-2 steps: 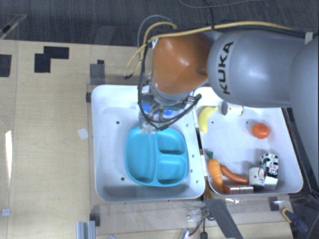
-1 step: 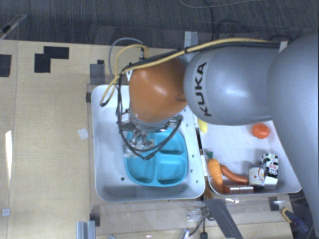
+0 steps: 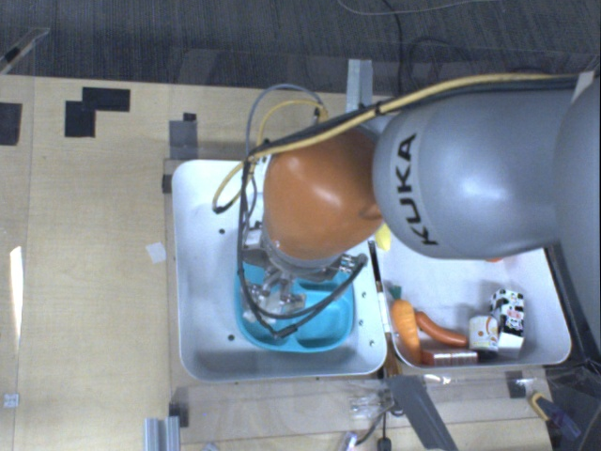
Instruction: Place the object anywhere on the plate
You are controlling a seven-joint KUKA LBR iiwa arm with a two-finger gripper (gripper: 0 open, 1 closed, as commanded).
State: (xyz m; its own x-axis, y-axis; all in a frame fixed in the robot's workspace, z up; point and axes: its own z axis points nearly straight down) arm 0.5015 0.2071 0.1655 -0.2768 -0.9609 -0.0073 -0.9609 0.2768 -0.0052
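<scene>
- Camera view from my remote seat: the blue plate (image 3: pixel 324 332) sits in the near part of the left bin (image 3: pixel 202 252), and most of it is covered by the arm's wrist.
- The gripper (image 3: pixel 279 299) hangs right over the plate, with cables looped around it. I honestly cannot tell whether it's apart or together, or whether anything is in it, since the wrist blocks that.
- The orange band (image 3: pixel 315 200) and the big grey KUKA link (image 3: pixel 470 167) reach in from the right and hide the far part of both bins.
- No idea which item is "the object" here. The loose stuff I can see is all in the right bin (image 3: pixel 554 341), along its near edge.
- There's an orange carrot-shaped toy (image 3: pixel 406 324) against the divider, an orange and red sausage-like piece (image 3: pixel 441 330) beside it, and a black-and-white cow-patterned mug (image 3: pixel 505 316) further right.
- A pale thing (image 3: pixel 484 332) is touching the mug; too small to identify.
</scene>
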